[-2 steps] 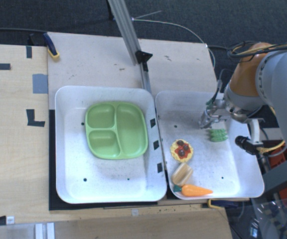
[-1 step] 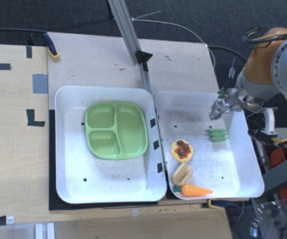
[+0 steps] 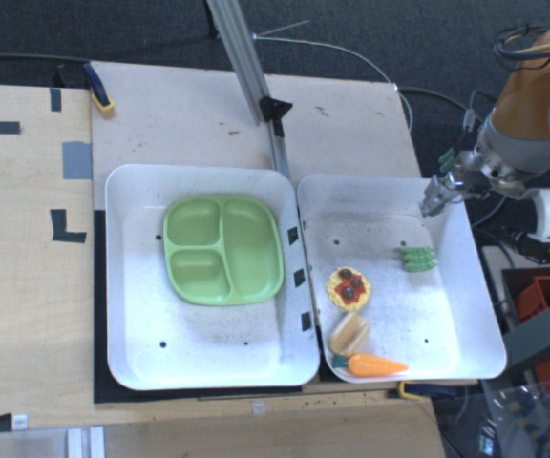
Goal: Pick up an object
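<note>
Right bin (image 3: 466, 284), gripper (image 3: 434, 198) perhaps blurred.

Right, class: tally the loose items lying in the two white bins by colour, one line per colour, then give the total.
Green: 2, the divided plate in the left bin and the small green piece in the right bin
Orange: 1, the carrot
Tan: 1, the bread roll
Yellow with red topping: 1, the tart
Total: 5
</note>
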`<move>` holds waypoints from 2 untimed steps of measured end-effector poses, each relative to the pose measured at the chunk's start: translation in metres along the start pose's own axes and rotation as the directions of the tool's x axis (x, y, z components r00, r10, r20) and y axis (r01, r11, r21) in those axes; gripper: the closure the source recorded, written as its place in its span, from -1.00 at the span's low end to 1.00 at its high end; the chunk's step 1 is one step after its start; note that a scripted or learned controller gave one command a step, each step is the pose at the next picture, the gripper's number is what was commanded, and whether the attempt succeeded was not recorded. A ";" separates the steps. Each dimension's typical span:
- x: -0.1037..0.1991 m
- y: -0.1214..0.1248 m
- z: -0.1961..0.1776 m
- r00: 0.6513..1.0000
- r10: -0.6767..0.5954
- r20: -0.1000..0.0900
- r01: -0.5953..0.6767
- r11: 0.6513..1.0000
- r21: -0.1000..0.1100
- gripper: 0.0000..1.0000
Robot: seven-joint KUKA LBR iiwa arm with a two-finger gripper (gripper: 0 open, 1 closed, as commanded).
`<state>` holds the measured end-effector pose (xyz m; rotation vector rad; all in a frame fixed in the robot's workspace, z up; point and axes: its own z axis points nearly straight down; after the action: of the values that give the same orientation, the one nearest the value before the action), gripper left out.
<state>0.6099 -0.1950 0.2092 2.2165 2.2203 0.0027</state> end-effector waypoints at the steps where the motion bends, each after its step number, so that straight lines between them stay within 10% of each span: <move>1: 0.000 0.001 -0.047 1.000 -0.001 0.000 0.001 1.000 0.000 1.00; 2: 0.058 -0.018 -0.036 1.000 -0.003 -0.003 0.003 1.000 0.007 1.00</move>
<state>0.5920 -0.1372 0.2447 2.2180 2.2292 -0.0020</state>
